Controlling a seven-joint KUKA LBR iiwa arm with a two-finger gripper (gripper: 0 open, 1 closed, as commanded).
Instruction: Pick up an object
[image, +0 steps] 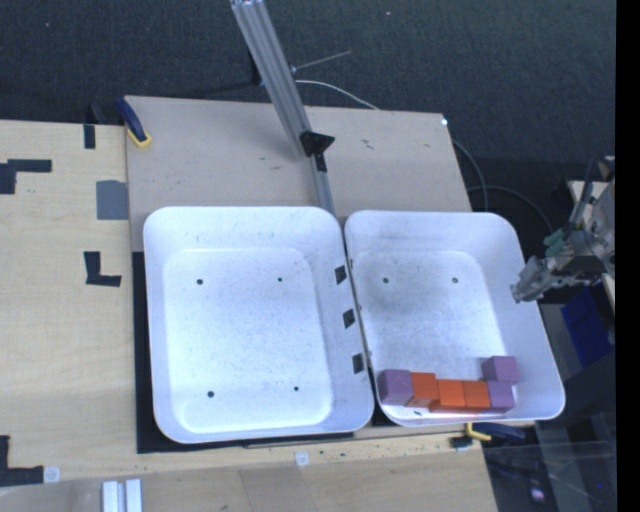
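Camera view: looks down at a slant on a desk (230, 150) bearing two shallow white bins side by side.
Left bin (160, 300): white speckled floor with a few dark dots.
Right bin (500, 240): holds the blocks, all crowded along its near wall toward the desk's near right corner.
Blocks: a purple block (396, 385) at the left end of the row, orange blocks (452, 393) touching it in the middle, and two more purple blocks (500, 381) at the right end, one seeming to sit behind or on the other.
Tool (545, 275): hangs at the right bin's right rim, well apart from the blocks; too blurred to tell whether its fingers are spread or pressed together, and nothing can be made out between them.
Likely handling: the blocks look like small stiff cubes, probably light, with flat matte faces that should not slip or break.
Where to take hold: the left purple block seems the best pick, since its left and far faces stand free; pinch it across two opposite flat sides.
Risk: blocks touch each other and lie close to the bin wall, so a finger may land on a neighbour or the rim.
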